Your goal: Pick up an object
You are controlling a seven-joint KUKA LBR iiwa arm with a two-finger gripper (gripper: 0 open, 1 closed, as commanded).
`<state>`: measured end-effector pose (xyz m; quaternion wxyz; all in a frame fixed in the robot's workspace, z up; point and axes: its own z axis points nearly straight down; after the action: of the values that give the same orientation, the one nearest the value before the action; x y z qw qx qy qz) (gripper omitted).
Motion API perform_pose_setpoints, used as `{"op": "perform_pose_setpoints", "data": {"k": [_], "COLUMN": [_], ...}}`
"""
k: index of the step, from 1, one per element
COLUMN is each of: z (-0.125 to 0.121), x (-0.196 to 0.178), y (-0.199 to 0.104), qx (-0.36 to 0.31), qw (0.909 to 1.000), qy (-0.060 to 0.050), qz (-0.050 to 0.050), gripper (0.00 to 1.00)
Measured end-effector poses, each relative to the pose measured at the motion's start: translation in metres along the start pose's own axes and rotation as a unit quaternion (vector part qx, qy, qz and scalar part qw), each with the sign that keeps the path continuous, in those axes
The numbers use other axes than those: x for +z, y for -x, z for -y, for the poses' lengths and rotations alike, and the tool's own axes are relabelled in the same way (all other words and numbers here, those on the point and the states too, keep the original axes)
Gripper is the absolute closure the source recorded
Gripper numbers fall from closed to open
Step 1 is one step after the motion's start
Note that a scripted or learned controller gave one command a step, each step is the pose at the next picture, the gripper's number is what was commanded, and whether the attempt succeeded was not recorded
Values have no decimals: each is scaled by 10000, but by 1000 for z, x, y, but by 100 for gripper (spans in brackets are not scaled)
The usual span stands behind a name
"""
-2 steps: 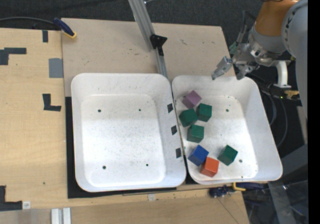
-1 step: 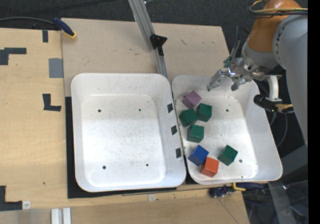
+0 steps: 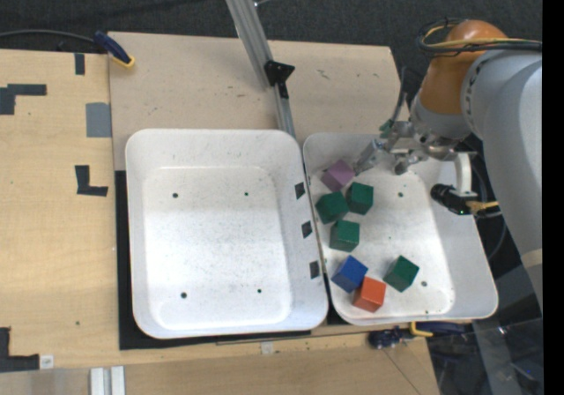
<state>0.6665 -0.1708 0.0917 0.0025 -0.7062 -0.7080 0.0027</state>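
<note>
A pale wooden bench (image 3: 203,85) is seen, on which two shallow white plastic bins (image 3: 141,208) (image 3: 458,287) are set side by side, at nine and three o'clock.

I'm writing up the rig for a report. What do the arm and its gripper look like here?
The arm is smooth light grey with rounded casings, and an orange band sits above the wrist. Thin dark cables loop over that band. The gripper is small, bare grey metal, with slim fingers. A black fitting sticks out beside the wrist.
</note>
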Motion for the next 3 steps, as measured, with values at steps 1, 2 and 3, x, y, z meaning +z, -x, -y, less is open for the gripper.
{"op": "perform_pose_setpoints", "data": {"k": [1,2,3], "z": [-2,-4,2], "x": [-14,-78,-131], "y": [0,-1,5], "qx": [-6,3,5], "qw": [10000,10000,10000], "qy": [27,67,62], "qz": [5,7,9], "gripper": [100,100,100]}}
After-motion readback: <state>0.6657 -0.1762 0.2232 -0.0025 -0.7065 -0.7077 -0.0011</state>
